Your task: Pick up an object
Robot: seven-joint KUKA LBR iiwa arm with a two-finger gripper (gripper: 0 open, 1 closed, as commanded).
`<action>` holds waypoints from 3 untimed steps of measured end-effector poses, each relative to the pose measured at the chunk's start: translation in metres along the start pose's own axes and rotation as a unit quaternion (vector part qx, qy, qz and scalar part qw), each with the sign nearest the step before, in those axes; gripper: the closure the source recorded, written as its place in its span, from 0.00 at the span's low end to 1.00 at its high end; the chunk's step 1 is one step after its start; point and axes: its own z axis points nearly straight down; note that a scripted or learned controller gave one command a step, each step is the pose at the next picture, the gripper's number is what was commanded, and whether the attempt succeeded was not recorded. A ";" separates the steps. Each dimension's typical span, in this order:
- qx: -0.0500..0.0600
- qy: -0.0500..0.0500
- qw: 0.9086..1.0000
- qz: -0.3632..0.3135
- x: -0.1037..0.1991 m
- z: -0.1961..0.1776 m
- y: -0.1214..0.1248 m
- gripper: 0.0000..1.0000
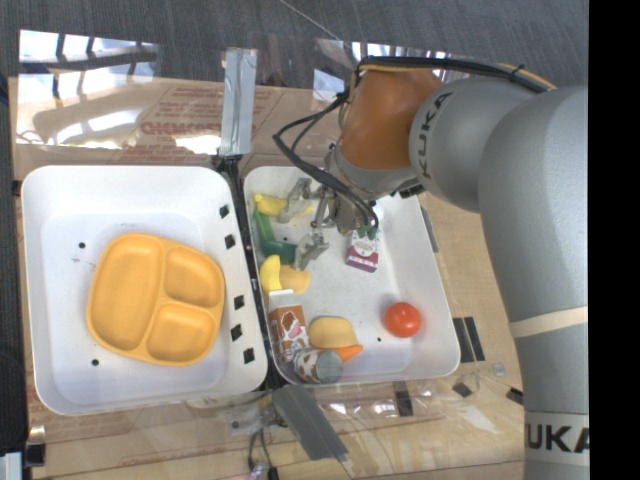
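My gripper [306, 220] hangs over the upper left part of the right bin [432, 286], open, with one fingertip [298, 190] toward the back and the other [313, 250] nearer the front. Between them I see only white bin floor. Just left of the fingers lie a yellow piece [268, 205], a green piece [268, 236] and a yellow banana-like toy [270, 271]. A small red and white carton [364, 253] sits right of the fingers, under the wrist. A red tomato [403, 318] lies further front and right.
The left bin [50, 208] holds a yellow divided plate [155, 296]. At the right bin's front lie a brown box [288, 328], a yellow round fruit [332, 330], an orange piece [348, 351] and a can [322, 366]. The bulky arm [500, 168] covers the bin's back right.
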 end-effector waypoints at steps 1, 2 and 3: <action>0.002 -0.016 1.000 -0.010 0.051 -0.051 -0.059 0.00; -0.001 -0.012 0.998 -0.059 0.028 -0.011 0.007 0.00; 0.003 -0.014 0.990 -0.140 0.037 -0.042 -0.072 0.00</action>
